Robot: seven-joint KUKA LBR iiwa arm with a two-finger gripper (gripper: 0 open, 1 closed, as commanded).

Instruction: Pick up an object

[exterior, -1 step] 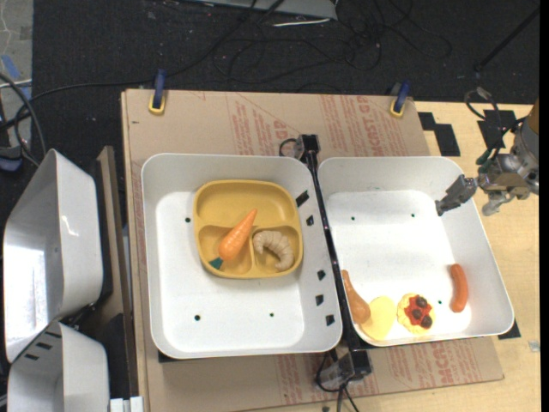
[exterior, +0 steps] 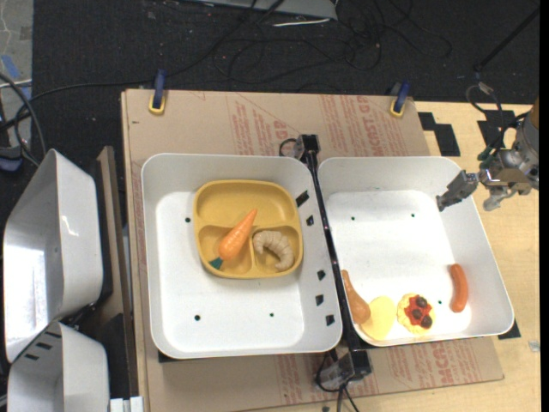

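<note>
1. My gripper sits at the right edge of the right bin, over its upper right rim. My two fingers are spread apart with nothing between them: one dark finger reaches out over the bin's rim, the other sits further right over the bench. From this slant I cannot be sure how high above the rim they are.
2. My wrist and arm lead off to the right.
3. Nearest to me in the right bin is a small orange sausage, lying lengthwise by the right wall, well apart from my fingers.
4. Along the bin's front edge lies a yellow round piece with red and dark toppings, like a toy pizza, just beside a pale yellow piece and a brown drumstick-shaped toy near the left wall.
5. The left bin holds a yellow divided plate.
6. In the plate's lower left compartment a toy carrot lies tilted; in the lower right compartment lies a pale curled shrimp.
7. Both bins rest on a cardboard sheet held by two clamps at its far edge.
</note>
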